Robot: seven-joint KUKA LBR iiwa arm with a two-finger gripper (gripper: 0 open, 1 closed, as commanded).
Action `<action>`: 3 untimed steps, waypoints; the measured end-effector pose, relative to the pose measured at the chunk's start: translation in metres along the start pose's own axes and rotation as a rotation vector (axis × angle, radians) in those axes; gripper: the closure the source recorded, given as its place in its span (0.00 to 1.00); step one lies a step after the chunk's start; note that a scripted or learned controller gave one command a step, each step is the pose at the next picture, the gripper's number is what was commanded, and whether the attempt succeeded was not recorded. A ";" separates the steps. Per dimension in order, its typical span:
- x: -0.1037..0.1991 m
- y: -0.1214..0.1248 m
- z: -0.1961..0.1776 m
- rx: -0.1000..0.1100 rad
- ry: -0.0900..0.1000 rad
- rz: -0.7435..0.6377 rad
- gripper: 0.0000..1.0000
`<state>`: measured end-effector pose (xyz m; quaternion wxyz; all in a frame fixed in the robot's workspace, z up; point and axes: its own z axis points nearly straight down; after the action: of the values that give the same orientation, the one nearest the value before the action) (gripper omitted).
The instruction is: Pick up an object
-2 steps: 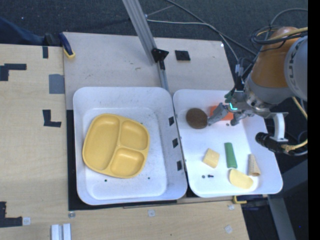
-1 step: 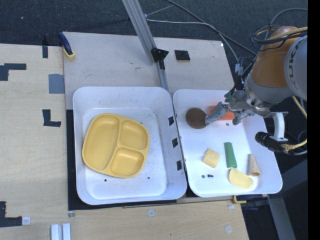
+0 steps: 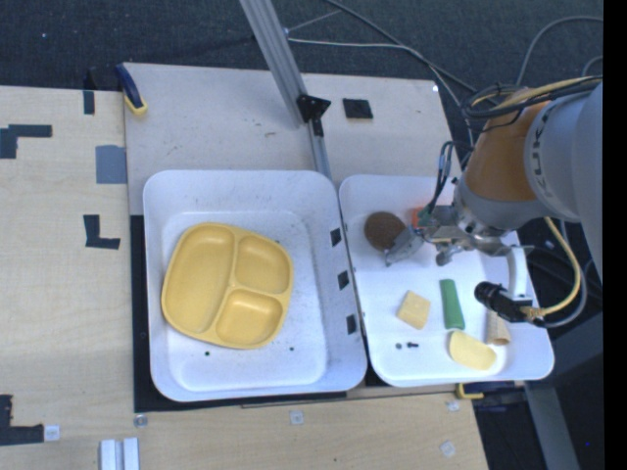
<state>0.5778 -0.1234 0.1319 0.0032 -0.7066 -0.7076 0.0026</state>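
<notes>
Around the green stick (image 3: pixel 451 304), one brown ball (image 3: pixel 384 228) and two yellow pieces (image 3: pixel 414 309) are counted; the gripper (image 3: pixel 422 254) is spread, holding nothing.

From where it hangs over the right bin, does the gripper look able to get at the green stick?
Probably yes. The green stick lies flat with bare floor around it, just below the gripper, apart from the yellow cube.

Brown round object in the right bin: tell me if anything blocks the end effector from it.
Nothing visible does. The end effector hangs just right of the brown round object, with bare bin floor between them.
</notes>
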 end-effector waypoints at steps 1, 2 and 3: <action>0.000 0.001 0.047 -0.009 -0.003 0.000 0.00; 0.000 0.003 0.034 -0.015 -0.004 0.000 1.00; -0.007 0.005 -0.012 -0.011 -0.002 0.001 1.00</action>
<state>0.5829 -0.1308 0.1435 -0.0012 -0.7071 -0.7071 -0.0005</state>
